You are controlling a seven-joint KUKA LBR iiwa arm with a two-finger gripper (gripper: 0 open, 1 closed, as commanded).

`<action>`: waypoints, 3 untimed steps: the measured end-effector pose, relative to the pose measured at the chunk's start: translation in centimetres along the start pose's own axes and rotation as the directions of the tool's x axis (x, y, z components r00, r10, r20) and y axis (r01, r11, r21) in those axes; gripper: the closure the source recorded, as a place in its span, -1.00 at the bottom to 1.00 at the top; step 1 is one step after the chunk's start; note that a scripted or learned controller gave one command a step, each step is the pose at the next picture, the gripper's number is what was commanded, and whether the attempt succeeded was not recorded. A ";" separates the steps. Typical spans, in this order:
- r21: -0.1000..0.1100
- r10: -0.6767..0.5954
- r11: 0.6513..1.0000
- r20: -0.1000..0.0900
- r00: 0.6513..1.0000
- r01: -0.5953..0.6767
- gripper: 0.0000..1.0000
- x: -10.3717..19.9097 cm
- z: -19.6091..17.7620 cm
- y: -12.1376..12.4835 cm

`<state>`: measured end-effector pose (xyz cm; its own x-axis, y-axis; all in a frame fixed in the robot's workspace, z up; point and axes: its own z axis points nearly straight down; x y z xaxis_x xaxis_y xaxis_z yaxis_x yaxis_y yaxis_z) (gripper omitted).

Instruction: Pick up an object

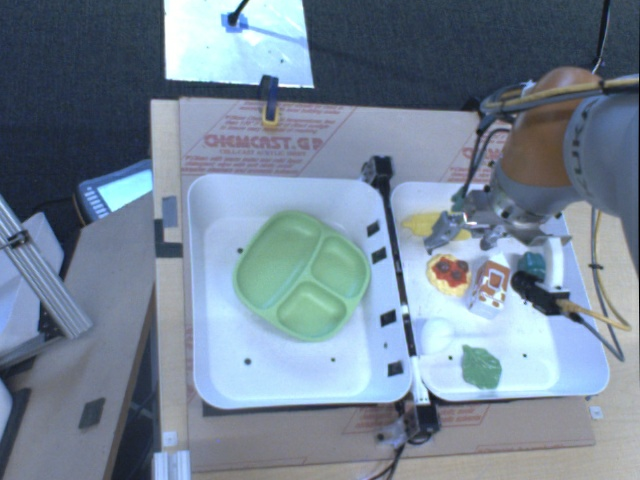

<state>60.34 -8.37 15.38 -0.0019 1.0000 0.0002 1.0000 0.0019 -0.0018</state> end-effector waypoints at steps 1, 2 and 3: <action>0.000 0.002 1.000 0.000 1.000 -0.002 -1.00 -0.5 4.3 0.2; -0.001 0.001 1.000 0.000 1.000 -0.001 -1.00 -0.5 7.1 0.3; -0.009 0.002 1.000 0.001 1.000 -0.002 1.00 -0.5 5.6 0.5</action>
<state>60.86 -8.87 9.74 -0.0003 1.0000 -0.0007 1.0000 0.0003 0.0070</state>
